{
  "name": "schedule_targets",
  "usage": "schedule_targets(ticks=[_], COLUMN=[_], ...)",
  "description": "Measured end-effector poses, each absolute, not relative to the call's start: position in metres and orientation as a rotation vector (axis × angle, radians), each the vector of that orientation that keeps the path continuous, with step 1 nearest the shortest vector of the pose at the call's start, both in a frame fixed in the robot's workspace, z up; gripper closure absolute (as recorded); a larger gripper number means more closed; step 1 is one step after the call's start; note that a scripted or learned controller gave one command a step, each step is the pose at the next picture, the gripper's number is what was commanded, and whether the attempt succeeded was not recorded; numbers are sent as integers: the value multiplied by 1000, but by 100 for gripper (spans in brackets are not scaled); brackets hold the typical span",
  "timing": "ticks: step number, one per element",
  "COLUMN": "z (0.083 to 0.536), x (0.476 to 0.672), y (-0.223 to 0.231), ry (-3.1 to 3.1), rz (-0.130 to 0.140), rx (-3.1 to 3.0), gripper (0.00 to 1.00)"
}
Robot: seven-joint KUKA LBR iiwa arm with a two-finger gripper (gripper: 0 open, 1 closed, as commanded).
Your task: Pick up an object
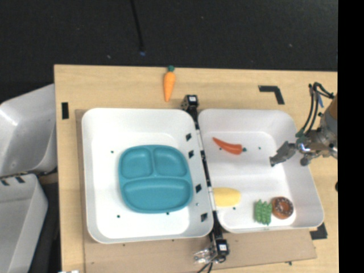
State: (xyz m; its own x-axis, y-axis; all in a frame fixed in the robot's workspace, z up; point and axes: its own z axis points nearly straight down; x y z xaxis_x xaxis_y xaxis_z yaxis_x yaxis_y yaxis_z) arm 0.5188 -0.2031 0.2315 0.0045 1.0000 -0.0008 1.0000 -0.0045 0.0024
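Here, a light wooden bench (125,84) bears two white bins (96,152).

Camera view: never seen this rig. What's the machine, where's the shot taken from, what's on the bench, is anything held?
There is one picture, taken by a fixed camera above the bench, looking down at a slant. The machine is a robot arm reaching in from the right; the gripper at its end hangs over the right edge of the right bin. Nothing shows between its fingers, so it holds nothing.

The wooden bench carries two shallow white bins side by side. The left bin holds a blue divided plate. The right bin holds a red chili pepper near its back, a yellow piece at its left wall, and a green piece beside a brown round piece at the front. A toy carrot lies on the bench behind the bins.
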Motion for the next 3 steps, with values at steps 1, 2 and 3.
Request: schedule_targets(ticks=[1,2,3], z=[232,187,141], x=[519,520,522], y=[-203,-210,-202], ry=[2215,2221,2219], rz=[2,-4,-4], rx=[2225,2223,2226], gripper=[0,0,0])
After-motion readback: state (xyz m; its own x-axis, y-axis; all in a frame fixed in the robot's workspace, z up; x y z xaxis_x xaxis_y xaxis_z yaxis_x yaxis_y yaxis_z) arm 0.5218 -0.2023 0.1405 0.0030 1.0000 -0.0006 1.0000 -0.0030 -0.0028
